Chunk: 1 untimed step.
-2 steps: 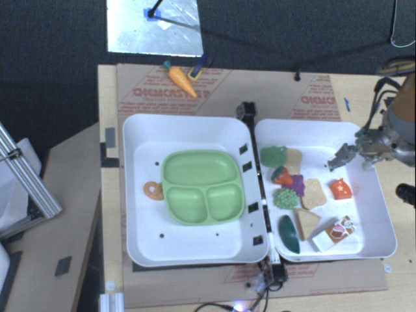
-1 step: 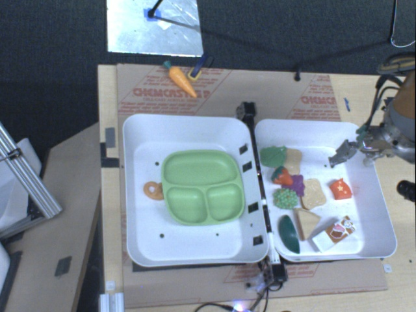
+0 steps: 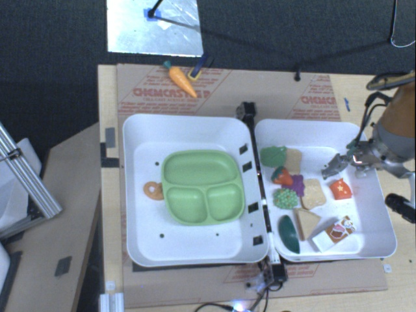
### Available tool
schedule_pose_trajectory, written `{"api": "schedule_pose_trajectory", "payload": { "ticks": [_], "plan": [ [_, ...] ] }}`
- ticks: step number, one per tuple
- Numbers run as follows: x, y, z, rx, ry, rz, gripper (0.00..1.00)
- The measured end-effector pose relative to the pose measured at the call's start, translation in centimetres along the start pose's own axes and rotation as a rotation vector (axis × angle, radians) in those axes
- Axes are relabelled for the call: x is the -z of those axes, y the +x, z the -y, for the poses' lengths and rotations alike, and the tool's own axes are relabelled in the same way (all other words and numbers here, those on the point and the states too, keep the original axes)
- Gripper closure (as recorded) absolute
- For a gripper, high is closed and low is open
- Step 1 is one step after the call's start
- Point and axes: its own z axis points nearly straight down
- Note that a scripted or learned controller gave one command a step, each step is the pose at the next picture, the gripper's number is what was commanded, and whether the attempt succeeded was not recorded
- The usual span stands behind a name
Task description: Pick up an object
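Green tray point(image 3: 198, 174), orange carrot point(image 3: 181, 81)

On the tabletop point(image 3: 110, 252) the left bin point(image 3: 140, 142) holds a divided plate point(image 3: 201, 187) with a ring point(image 3: 154, 190) at its left, the right bin point(image 3: 380, 233) holds clustered toy foods (end effector point(image 3: 337, 166) above them), and a carrot point(image 3: 182, 80) lies behind.

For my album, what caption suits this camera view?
Grey arm's gripper hovers over toy food in the right white bin, beside a red block.
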Motion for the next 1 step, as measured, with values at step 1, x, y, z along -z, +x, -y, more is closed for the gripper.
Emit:
{"api": "schedule_pose_trajectory", "payload": {
  "ticks": [1],
  "plan": [
    [-6.06, 0.04, 0.72, 0.0, 0.001, -0.001, 0.0]
  ]
}}
